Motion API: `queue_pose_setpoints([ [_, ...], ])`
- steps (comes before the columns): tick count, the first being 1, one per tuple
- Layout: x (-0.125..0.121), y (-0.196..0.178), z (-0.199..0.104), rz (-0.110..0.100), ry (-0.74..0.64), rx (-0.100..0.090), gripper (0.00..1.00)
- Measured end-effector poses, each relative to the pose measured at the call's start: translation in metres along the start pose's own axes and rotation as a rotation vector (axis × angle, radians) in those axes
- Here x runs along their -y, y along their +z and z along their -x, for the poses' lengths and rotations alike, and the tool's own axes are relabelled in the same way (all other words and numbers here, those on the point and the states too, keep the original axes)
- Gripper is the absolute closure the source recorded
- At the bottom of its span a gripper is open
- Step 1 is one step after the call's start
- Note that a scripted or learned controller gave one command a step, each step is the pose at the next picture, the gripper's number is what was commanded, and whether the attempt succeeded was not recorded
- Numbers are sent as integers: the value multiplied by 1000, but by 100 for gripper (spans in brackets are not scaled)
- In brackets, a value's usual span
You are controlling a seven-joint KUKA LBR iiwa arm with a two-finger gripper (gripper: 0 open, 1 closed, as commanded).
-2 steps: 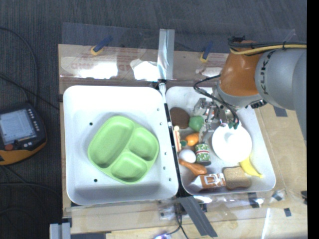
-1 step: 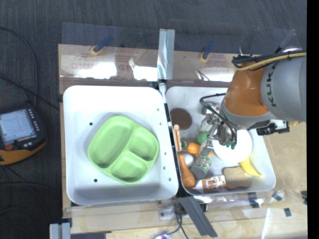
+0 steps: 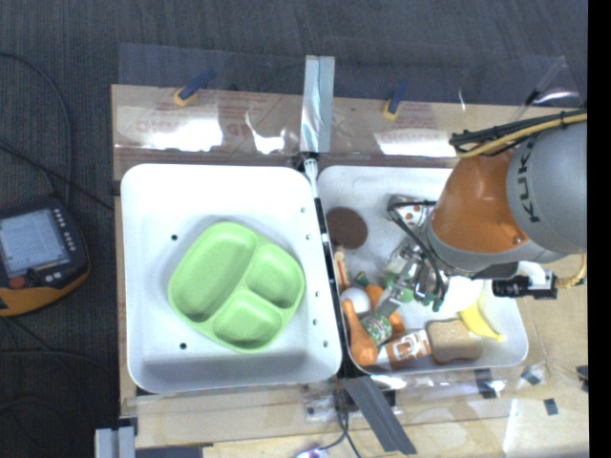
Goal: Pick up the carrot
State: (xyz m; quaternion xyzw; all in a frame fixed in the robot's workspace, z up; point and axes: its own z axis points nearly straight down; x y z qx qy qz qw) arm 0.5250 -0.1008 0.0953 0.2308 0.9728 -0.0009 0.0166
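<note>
The carrot [image 3: 360,344] is an orange piece lying near the front left corner of the right bin [image 3: 506,346], with a green item [image 3: 378,327] resting against it. My gripper [image 3: 405,277] hangs low over the middle of that bin, a short way up and to the right of the carrot, among the clutter. The arm's orange band [image 3: 477,213] hides what lies right behind the wrist. Nothing can be seen held in the gripper.
The right bin also holds a brown round disc [image 3: 346,227], a white rounded piece [image 3: 353,301], a thin orange stick [image 3: 341,271] along the left wall, a brown bottle [image 3: 409,348], a bread slice [image 3: 454,341] and a banana [image 3: 478,322]. A green divided plate [image 3: 239,284] lies in the left bin.
</note>
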Motion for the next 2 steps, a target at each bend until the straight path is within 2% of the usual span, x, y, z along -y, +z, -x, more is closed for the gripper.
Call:
queue_pose_setpoints([
  [1, -1, -8, -2, -3, -4, -11, 100],
  [2, -37, -138, -18, -4, 160, -22, 100],
])
